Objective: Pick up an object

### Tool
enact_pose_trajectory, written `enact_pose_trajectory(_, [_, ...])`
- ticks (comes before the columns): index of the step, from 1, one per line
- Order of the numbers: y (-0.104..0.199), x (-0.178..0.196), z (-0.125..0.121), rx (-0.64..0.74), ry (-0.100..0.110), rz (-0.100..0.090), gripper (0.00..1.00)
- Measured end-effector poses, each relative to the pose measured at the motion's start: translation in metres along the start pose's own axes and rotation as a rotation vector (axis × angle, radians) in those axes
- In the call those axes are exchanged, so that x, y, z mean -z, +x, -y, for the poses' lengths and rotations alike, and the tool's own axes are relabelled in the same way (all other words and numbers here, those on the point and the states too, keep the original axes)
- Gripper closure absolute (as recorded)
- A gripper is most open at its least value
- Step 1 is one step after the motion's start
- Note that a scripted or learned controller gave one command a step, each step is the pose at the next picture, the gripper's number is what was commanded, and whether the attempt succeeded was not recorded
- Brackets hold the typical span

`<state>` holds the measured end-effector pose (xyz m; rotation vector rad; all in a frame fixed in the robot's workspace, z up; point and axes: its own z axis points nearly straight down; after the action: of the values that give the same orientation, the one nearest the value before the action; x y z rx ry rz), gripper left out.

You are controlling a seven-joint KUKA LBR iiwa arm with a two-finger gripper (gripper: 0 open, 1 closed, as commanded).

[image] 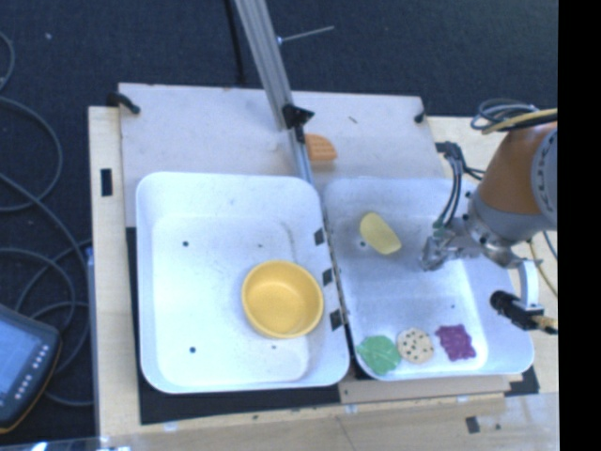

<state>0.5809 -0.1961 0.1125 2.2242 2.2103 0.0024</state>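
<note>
Two white bins sit side by side on the surface (207,130). The left bin (178,214) holds a yellow bowl (282,298), standing upright near the bin's right wall. The right bin (488,341) holds a pale yellow piece (379,233) near its far left corner. Along its near edge lie three small things in a row: a green one (377,353), a round cookie with dark spots (414,345) and a purple one (455,341). The gripper (436,253) is low over the right bin, a little to the right of the pale yellow piece and apart from it. An orange thing (320,148) lies on the surface behind the bins, beside a slanted metal bar (268,54).
</note>
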Motion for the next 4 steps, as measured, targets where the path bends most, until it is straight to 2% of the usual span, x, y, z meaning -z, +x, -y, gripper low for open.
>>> enact_pose_trajectory(1, [0.0, 0.065, -0.001, 0.009, -0.003, 0.0, 1.0])
enact_pose_trajectory(2, [-0.002, 0.108, -0.003, 0.009, -0.002, -0.001, 1.0])
enact_pose_trajectory(4, [0.082, 0.104, 0.024, 0.012, 0.005, -0.003, 1.0])
